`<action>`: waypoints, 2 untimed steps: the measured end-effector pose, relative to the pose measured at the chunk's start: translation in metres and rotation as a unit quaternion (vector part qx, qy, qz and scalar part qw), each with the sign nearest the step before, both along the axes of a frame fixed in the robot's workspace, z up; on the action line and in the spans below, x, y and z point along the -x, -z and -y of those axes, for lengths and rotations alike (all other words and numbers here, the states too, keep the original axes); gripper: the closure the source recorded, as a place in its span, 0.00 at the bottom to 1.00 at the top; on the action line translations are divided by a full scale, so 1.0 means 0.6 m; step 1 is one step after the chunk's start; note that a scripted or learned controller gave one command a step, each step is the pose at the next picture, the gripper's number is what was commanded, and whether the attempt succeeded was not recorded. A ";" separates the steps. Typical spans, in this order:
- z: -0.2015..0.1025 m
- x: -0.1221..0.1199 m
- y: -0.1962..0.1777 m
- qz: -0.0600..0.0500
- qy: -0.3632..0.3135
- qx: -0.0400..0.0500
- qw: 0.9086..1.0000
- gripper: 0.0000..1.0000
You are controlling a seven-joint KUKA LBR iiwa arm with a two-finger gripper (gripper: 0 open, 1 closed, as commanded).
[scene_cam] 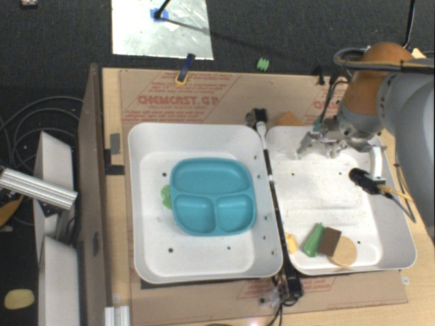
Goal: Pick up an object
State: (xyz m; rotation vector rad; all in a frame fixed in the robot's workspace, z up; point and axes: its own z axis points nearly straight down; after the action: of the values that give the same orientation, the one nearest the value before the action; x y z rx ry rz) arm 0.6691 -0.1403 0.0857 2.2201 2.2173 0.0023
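Arm (406,107) from right — gripper (318,143) leftward

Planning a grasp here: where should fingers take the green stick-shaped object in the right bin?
Probably from above, across its narrow width near the upper end: the green stick-shaped object lies flat and slanted, with a brown block crowding its right side.

A blue plate (212,195) with 3 compartments lies flat in the left bin (146,182), partly covering a green scrap (166,195) at its left edge. At the front of the right bin (326,189) lie a yellow piece (291,243), a tilted green stick (313,240), a brown block (330,241) and a tan disc (344,251), the last 3 touching.
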 end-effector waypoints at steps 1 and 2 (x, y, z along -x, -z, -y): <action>-0.005 -0.002 -0.019 0.002 -0.002 0.000 1.000 1.00; 0.052 -0.003 -0.169 0.004 0.000 0.001 1.000 1.00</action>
State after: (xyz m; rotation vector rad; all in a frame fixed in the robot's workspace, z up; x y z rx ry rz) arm 0.6708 -0.1712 0.1874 2.2137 2.2124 0.0087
